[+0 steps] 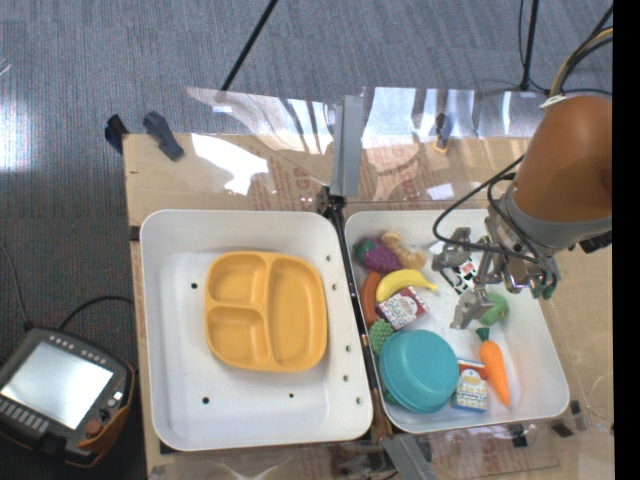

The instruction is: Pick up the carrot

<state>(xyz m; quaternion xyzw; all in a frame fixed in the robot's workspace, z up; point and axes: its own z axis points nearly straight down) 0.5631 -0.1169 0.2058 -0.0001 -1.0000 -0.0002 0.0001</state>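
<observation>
The carrot [494,370] is a toy one, orange with a small green top, long and pointed. It lies in the right bin [545,348], near the right wall, with the green end up and the tip toward the front edge. The gripper [474,308] hangs just above its green end, beside a green object [495,308]; the fingers seem to hold nothing, and I cannot tell whether they are spread or together. Left of the carrot are a small carton [471,388] and a teal bowl [418,369]. The writing on the carton is too small to read.
</observation>
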